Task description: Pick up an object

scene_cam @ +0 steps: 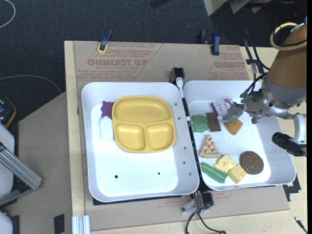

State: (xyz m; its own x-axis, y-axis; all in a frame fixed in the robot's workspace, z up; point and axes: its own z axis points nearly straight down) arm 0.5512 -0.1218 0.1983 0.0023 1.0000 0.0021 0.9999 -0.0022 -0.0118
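Observation:
My gripper [234, 113] hangs over the upper middle of the right bin [280, 179], coming in from the right. Just below its tip lies an orange piece [235, 126]. A pink and white packet [222, 105] sits to its upper left, with a brown bar [213, 121] and a green leafy piece [199, 123] further left. Lower in the bin lie a pizza slice [209, 147], two yellow cheese pieces [224, 163] [237, 172], a green pod [213, 172] and a round brown cookie [251, 162].
The left bin [141, 186] holds a yellow divided plate [144, 123], with a purple thing [107, 108] and a white bottle [106, 128] at its left side. A black ridge [187, 130] runs between the two bins.

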